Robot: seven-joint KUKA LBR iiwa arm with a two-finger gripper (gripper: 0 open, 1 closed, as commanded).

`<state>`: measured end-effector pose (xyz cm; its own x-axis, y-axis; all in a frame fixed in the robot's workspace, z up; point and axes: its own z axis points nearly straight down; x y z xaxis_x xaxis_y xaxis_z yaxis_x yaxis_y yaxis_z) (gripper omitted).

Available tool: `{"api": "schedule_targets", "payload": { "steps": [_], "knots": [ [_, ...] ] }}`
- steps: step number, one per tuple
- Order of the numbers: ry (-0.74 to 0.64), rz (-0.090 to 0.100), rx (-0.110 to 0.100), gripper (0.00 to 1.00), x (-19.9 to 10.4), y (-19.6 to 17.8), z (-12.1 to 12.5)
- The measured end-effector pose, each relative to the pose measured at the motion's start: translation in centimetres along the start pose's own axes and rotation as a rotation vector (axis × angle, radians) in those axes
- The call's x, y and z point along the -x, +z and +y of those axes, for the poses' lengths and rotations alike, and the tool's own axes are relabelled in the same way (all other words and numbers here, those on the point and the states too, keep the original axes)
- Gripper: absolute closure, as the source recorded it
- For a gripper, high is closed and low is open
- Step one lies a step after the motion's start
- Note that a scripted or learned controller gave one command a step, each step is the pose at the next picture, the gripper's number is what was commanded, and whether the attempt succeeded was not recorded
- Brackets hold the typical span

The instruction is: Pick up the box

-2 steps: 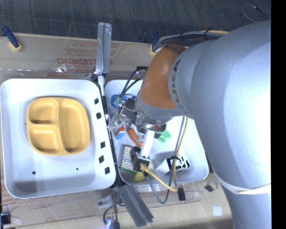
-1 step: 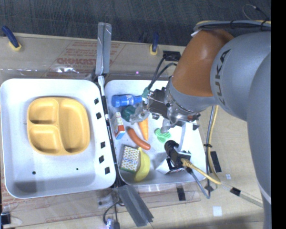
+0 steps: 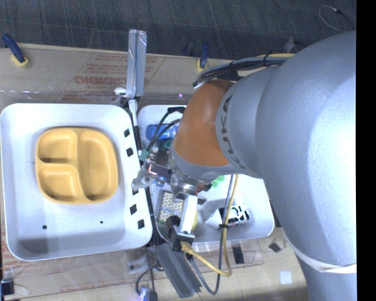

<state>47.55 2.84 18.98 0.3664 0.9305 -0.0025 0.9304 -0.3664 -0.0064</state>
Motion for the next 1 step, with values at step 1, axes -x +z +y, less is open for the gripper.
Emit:
{"api": "schedule_targets", "payload": {
  "steps": [1],
  "knots": [
    [0.003,0.001,0.001,0.0,2.92,-0.1,9.66]
  ]
}}
